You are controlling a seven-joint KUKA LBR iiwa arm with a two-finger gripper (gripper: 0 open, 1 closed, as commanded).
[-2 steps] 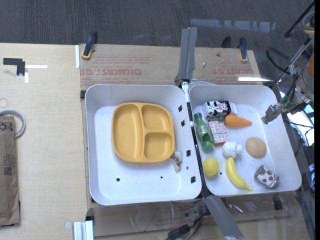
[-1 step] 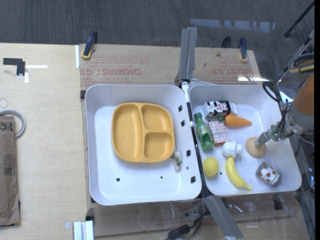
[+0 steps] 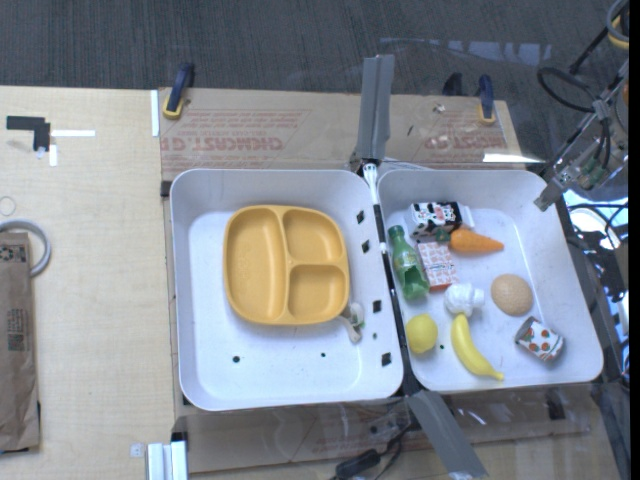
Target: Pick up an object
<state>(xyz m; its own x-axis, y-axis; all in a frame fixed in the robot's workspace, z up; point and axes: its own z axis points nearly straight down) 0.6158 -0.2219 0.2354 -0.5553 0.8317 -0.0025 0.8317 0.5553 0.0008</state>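
end effector (image 3: 600, 153) beside one banana (image 3: 472, 347), one lemon (image 3: 422, 334).

A pale metal bracket (image 3: 572, 168) with looping black cables (image 3: 585, 63) at the frame's right edge.

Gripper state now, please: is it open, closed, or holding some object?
Gripper: cannot be told; it sits at the right edge above the right bin, apart from the objects lying in that bin.
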